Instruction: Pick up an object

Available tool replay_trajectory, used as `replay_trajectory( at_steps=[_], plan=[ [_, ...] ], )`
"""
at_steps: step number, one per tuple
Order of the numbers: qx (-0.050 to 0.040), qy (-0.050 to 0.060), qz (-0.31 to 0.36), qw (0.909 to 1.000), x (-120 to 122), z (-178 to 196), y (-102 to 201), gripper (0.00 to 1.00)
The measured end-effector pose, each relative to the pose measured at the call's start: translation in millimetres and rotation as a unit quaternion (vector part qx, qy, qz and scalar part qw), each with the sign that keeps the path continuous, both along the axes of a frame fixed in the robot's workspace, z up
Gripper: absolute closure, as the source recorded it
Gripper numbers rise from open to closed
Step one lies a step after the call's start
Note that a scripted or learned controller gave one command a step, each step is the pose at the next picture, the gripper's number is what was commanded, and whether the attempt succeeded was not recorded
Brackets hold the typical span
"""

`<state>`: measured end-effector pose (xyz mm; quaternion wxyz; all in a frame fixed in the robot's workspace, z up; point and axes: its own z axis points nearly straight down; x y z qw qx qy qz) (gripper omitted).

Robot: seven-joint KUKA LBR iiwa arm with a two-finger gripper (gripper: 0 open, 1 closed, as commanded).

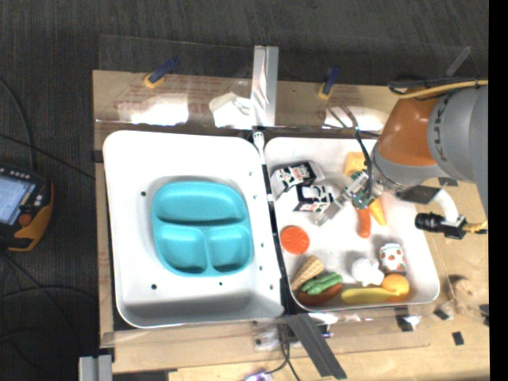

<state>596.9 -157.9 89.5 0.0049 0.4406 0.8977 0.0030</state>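
The pick is looking unfinished: nothing is visibly lifted. The arm (432, 137) is reaching in from the right over the right bin (421, 248), and the gripper (359, 190) is sitting low at its far middle, just beside the carrot (363, 222) and the orange wedge (377, 210) (either could be the target). Whether it is gripping anything I cannot tell. The other toys are lying loose: the red disc (294, 240), the banana (371, 295), the black-and-white pieces (304, 184). The left bin (127, 236) is holding the blue tray (202, 226). The wrist is hiding the far-right corner.
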Motion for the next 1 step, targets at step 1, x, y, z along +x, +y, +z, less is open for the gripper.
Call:
replay_trajectory(
  at_steps=[1],
  plan=[
    [-0.0022, -0.002, 0.001, 1.0000, 1.4, 9.6, -0.7, 1.00]
  ],
)
